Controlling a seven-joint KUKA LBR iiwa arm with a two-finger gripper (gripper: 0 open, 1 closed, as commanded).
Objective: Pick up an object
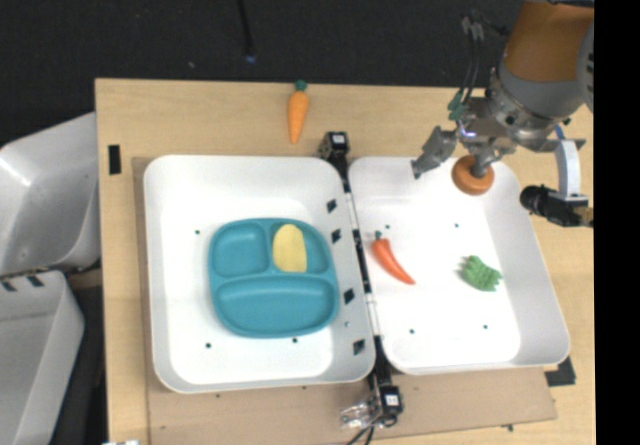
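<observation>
Arm enters from 3 o'clock; gripper (455,148) hangs over the far edge of the right bin (535,333), at about 1 o'clock of that bin. One grey finger points toward 8 o'clock; an orange round piece (473,177) sits just below the wrist, touching or nearly so. Whether the jaws are apart or together, cannot tell. Nothing seen clamped. Candidates in the right bin: red pepper (392,261) at 9 o'clock, green lump (481,273) at 3 o'clock. Left bin (170,333) bears a blue tray (250,308) with a yellow piece (290,248). A carrot (298,111) lies on the bench at 12 o'clock. Judged: approach step, no grasp yet. Next calls for centring over one item, then descending.
</observation>
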